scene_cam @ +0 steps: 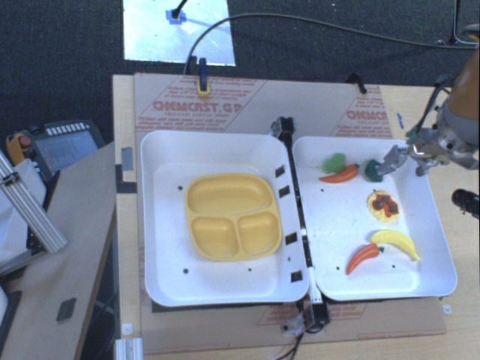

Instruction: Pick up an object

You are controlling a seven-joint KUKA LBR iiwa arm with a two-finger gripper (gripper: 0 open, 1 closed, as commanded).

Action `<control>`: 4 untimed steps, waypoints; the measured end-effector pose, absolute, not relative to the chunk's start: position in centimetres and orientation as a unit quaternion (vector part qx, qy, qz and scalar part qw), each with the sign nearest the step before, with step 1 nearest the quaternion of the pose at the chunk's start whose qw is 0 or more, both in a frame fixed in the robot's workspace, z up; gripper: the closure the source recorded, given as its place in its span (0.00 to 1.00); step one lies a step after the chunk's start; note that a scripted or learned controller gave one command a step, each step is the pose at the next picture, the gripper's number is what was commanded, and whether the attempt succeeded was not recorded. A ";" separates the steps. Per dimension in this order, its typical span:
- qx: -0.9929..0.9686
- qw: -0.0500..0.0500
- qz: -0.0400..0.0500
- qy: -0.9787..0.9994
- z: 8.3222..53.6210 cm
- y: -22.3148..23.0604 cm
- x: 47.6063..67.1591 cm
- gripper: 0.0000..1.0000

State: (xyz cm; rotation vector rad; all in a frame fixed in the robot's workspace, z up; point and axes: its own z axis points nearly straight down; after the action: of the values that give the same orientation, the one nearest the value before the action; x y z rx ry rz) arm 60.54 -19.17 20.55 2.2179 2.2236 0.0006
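Here: metal hand [406,158] open over right bin [439,227], beside dark-green lumpy veg [372,171]; curved glossy banana [396,243] nearby.

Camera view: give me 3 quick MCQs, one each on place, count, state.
1. Where is the yellow divided tray?
A. left bin
B. right bin
C. on the bench outside the bins

2. How many compartments does the tray have?
A. two
B. three
C. five

3. How does the banana lie?
A. on the pizza slice
B. inside the tray
C. beside the orange-red pepper on the right bin floor

Answers: 1 A, it sits mid left bin. 2 B, one wide section above two smaller ones. 3 C, it rests next to the pepper, below the pizza slice.
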 end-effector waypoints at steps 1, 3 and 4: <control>0.706 0.000 0.000 0.709 16.4 -18.9 61.0 0.00; 0.706 0.001 0.001 0.708 11.6 -19.0 61.4 1.00; 0.706 0.003 0.001 0.709 16.6 -19.7 62.3 1.00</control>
State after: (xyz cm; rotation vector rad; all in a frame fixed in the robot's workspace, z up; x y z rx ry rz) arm 62.26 -19.73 16.63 2.2128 2.2217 0.0046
